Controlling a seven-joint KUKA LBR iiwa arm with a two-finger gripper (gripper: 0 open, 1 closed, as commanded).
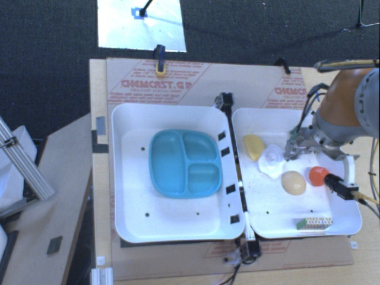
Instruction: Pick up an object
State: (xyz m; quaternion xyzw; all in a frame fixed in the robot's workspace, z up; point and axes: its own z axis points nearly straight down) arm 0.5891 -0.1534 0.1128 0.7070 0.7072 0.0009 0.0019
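Right bin point(356, 221), centre-right of frame: pincer point(291, 151) low over the clear white object point(272, 161), which lies just left and below; whether its fingers are apart cannot be told. Nearby: one yellow piece point(254, 146), one beige egg point(293, 182), one red ball point(317, 175), one small box point(314, 222). Left bin point(127, 177): one blue tray point(183, 162).

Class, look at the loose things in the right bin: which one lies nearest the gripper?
The clear white plastic piece, just left of the gripper. The yellow one, tan egg and orange ball lie farther off.
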